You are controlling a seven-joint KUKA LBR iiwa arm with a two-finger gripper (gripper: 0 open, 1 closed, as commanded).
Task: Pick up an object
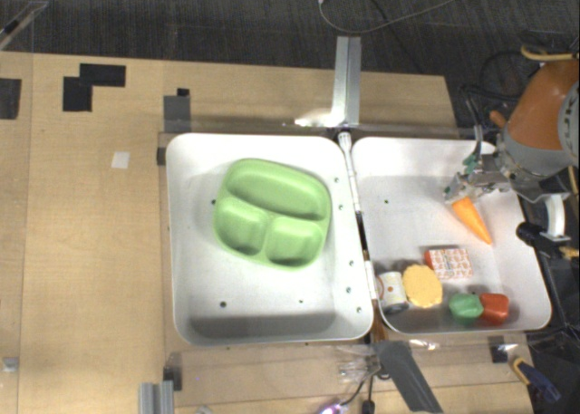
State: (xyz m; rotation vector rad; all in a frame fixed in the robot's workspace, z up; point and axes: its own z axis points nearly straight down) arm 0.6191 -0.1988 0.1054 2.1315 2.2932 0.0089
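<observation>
Left bin (181, 222) carries a green divided tray (272, 211), well apart from the action. Right bin (399, 168): front row has a small can (391, 288), yellow disc (422, 285), patterned box (449, 262), green piece (466, 306), red piece (495, 305). Target looks like the orange carrot (473, 219), near the right wall, tapering toward the front-right. Gripper (469, 181) sits at its blunt upper end, possibly touching. Open or clenched: cannot tell. Probably light, rigid, smooth plastic; the taper will squirt out, so pinch across the thick end.
</observation>
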